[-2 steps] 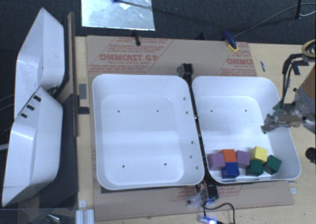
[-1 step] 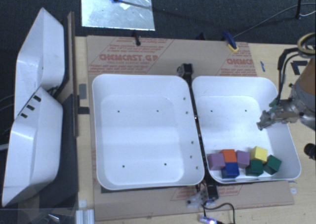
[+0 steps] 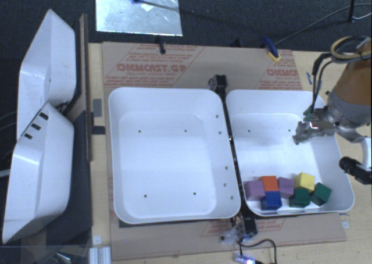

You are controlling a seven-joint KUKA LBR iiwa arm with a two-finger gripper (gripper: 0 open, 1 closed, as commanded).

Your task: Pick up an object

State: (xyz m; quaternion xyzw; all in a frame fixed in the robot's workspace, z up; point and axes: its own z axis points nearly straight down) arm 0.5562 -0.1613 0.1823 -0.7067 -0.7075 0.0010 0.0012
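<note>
Several small blocks lie along the near edge of the right bin [image 3: 273, 141]: a purple one [image 3: 254, 189], an orange one [image 3: 269, 183], a blue one [image 3: 271, 200], a lilac one [image 3: 286, 186], a yellow one [image 3: 304, 181] and two green ones [image 3: 300, 198] [image 3: 320, 193]. My gripper [image 3: 303, 132] hangs over the right side of that bin, well behind the blocks and apart from them. Nothing shows between its fingers.
The left bin [image 3: 168, 152] sits beside the right one, with a black divider [image 3: 229, 141] between them. Spare white bins [image 3: 40, 129] are stacked at the far left. A foil sheet [image 3: 138, 0] lies beyond the bench.
</note>
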